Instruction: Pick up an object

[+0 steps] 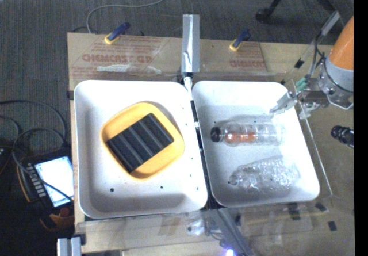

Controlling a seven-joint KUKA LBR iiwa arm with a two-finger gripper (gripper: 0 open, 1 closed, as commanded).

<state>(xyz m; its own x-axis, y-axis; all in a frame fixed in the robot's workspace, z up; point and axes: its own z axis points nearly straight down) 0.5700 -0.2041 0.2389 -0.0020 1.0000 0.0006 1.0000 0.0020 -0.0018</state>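
**Two bottles in right bin, gripper at rim, nothing grasped**

One gripper (293,100) was at the upper right rim of the right bin (230,91), hanging from the grey wrist under the orange band. Whether it was released or clenched could not be told at this resolution; no object was seen in it. A pale, blade-like part of it pointed down-left into the bin, toward the nearer bottle but apart from it.

Judged step: approach, before any grasp. Nearest candidate was the clear bottle with orange contents (246,134), lying on its side across the middle of the right bin, dark cap toward the bin divider. Next move would call for travel left and down over the bottle's body, with the closing direction set across its narrow width, since a round bottle lying flat is likely to roll if caught off-centre.

Second item in the same bin: a crumpled clear bottle (264,174), also on its side, near the front wall, just apart from the first.

Left bin (86,191) held one yellow tray-like object with a dark ribbed insert (142,140), lying roughly central and turned at an angle.
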